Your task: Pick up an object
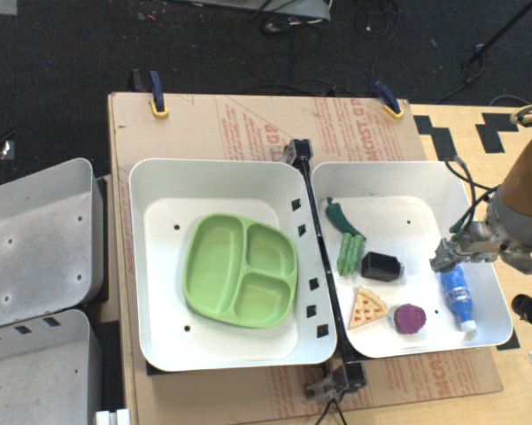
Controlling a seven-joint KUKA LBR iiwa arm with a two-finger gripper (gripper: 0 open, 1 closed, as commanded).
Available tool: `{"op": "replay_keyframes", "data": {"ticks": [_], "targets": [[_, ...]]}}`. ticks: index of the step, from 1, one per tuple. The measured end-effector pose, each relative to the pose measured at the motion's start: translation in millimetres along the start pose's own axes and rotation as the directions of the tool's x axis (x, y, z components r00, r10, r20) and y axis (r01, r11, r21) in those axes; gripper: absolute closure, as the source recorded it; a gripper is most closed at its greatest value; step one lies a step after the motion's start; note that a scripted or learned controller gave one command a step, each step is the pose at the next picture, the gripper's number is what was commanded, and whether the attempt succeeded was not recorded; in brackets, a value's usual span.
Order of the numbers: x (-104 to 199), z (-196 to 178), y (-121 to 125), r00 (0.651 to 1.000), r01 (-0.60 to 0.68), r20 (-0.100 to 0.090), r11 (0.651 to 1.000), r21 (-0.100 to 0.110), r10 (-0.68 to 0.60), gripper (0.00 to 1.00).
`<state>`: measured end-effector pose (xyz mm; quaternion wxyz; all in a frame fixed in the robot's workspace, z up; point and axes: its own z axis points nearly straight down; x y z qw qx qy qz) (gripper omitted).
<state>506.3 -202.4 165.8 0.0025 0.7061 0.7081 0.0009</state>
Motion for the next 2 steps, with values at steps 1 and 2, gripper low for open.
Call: {"op": "replay_keyframes", "data": {"ticks": [1,2], "targets": [[8.7,-53.3,7.5,1.0,0.001,0.0,1.0,-0.001,-0.001,1.0],[8.2,-106.6,9.2,1.0,0.0,0.0,1.0,-0.001,0.0,1.0]]}}
